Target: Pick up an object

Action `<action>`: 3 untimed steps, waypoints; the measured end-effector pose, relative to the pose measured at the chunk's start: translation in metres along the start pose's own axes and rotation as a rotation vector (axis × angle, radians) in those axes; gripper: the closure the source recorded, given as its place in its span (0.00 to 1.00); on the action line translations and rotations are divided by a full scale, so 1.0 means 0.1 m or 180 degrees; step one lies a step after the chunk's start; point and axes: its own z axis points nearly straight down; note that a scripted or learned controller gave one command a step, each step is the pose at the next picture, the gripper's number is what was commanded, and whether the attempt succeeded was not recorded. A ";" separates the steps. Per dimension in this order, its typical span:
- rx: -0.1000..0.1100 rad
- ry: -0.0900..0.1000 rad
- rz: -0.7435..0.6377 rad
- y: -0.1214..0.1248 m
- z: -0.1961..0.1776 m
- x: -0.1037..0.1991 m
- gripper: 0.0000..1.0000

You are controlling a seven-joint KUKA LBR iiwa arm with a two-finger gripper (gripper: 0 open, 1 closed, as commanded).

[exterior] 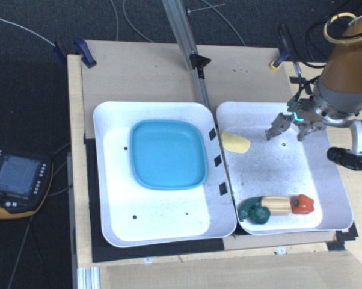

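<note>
Right now the gripper point(291, 129) hangs over the far part of the right bin point(325, 179). Its two fingers point(278, 127) are spread apart, and nothing is between them. A small green light glows just above them.

Four things lie in that bin. One yellow lump point(236, 142) sits to the left of the gripper, close by but not touching it, right by the bin's left wall. The other three lie in a row along the near wall, well apart from the gripper and below it in the view. One is a dark green toy point(254, 211) at the left end. One is a tan stick point(276, 205) in the middle, touching the green toy. One is a red ball point(302, 204) at the right end, touching the stick.

Farther left of the gripper, past the yellow lump, is the left bin point(118, 221). It holds one blue plate point(168, 154), lying flat.

Both bins rest on one wooden bench point(145, 71). One grey metal bar point(181, 23) slants down to the gap between the two bins. Two blue clamps point(84, 52) grip the far edge of the bench. One handheld screen point(15, 179) lies on the dark floor, far off to the left.
</note>
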 end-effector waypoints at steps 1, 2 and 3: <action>0.0000 0.0000 0.0000 0.00 0.00 0.00 0.00; 0.0017 0.0001 0.0000 -0.02 0.63 0.00 0.00; 0.0013 0.0001 0.0000 -0.03 1.04 0.00 0.00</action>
